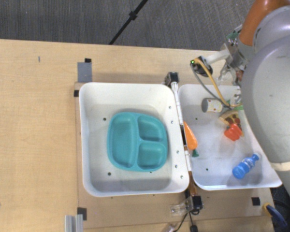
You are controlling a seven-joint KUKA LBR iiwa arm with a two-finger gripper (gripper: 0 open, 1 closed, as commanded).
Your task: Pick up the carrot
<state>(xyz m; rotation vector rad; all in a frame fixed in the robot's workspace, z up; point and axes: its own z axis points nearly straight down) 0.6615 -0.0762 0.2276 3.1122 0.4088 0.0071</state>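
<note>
Two-finger gripper (230,111) sits low over the upper right part of the right shallow white bin (210,178), above a small orange-red block (233,132); cannot tell its state, as the grey arm (273,81) hides much of it. Orange tapered carrot with a green end (190,138) lies against that bin's left wall, mid-frame, well apart from the gripper. Blue plastic bottle (244,166) lies lower right; teal divided plate (137,141) rests in the left white bin (94,129).
</note>
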